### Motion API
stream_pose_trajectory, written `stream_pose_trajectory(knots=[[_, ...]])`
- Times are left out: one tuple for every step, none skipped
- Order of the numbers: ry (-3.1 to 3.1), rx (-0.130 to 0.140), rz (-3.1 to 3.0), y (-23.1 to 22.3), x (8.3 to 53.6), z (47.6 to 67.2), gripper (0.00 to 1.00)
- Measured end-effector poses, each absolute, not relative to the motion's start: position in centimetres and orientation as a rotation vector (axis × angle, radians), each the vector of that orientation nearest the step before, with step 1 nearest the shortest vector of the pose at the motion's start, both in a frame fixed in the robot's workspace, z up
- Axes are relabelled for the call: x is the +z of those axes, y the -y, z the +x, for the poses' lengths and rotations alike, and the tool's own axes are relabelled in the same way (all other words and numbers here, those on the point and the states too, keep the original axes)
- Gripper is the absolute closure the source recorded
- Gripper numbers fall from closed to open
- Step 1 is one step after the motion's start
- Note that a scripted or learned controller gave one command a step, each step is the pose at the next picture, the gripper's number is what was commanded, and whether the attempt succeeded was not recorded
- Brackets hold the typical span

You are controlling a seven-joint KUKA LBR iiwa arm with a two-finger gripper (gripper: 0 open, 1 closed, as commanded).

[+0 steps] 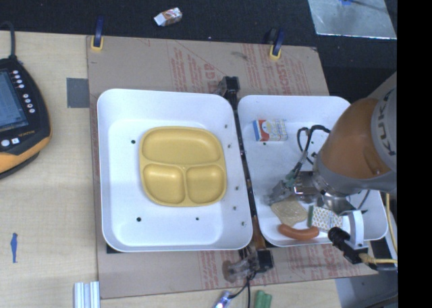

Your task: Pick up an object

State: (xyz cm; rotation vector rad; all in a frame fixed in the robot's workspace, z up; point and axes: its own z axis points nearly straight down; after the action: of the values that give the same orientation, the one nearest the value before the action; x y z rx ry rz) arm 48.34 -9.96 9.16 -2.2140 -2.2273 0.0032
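Note:
The right bin (297, 105) holds several small items. A white box with blue and red print (270, 130) lies near its far left corner. A reddish sausage (298, 233) rests against the near wall, with a beige round piece (290, 213) just behind it and a checkered packet (324, 219) to its right. My gripper (278, 194) hangs low over the bin's near half, right above the beige piece and pointing left. The orange-banded wrist (347, 148) hides the bin's right side. Nothing is visibly held.
The left bin (121, 225) carries a yellow divided plate (182, 165) in its middle. A black cable (305, 139) loops by the wrist. A teach pendant (17, 121) lies on the bench at far left. Clamps sit between the bins.

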Motion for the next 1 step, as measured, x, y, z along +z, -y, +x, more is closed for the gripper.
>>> stream_pose_trajectory(knots=[[2.228, 0.003, -2.214, 9.57, 9.17, 49.11, 0.0]])
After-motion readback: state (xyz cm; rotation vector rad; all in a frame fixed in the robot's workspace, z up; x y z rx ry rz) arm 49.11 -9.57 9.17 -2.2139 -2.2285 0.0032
